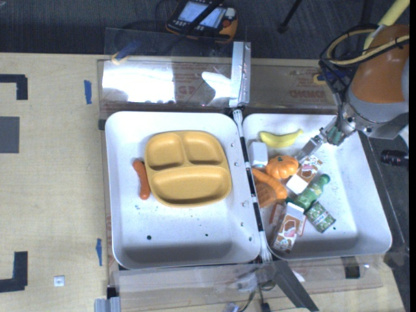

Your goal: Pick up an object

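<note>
Right, gripper (311, 147) slim metal, poised low in the right bin (364, 194), fingers' state can't tell, nothing visibly between them. Just beside: round glossy orange pumpkin (283, 166), curved yellow banana (281, 137), green bottle (311, 192), printed carton (289, 229). Left bin (123, 194): smooth yellow three-section tray (187, 168), orange sausage-shaped piece (142, 179) touching it.

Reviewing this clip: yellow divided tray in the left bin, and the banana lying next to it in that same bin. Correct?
Not quite. The camera view shows the banana in the right bin, near its back edge. The yellow divided tray is indeed in the left bin.
</note>
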Tool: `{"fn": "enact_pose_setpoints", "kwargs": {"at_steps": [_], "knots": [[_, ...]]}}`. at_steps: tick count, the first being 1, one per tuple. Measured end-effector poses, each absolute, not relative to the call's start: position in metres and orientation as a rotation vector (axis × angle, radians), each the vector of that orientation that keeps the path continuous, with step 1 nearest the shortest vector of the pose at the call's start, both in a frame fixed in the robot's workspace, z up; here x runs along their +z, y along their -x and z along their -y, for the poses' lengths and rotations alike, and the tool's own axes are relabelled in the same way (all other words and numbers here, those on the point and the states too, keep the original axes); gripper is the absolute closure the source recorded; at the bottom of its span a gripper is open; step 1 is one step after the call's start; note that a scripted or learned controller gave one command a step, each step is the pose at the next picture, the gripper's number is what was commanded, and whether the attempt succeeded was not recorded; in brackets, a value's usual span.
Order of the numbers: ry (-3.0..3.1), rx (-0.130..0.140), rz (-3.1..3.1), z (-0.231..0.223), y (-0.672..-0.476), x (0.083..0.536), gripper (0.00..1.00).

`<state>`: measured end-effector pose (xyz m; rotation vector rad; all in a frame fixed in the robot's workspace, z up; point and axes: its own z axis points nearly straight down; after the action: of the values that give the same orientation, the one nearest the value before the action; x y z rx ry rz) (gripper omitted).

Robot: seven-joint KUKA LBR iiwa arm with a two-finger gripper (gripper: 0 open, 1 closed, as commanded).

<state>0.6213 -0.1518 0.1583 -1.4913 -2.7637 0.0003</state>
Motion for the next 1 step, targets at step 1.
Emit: {"fn": "enact_pose_setpoints", "kwargs": {"at_steps": [1], "knots": [[1.43,-0.001,2.799,0.1648,-0.6059,0.103,0.0]]}}
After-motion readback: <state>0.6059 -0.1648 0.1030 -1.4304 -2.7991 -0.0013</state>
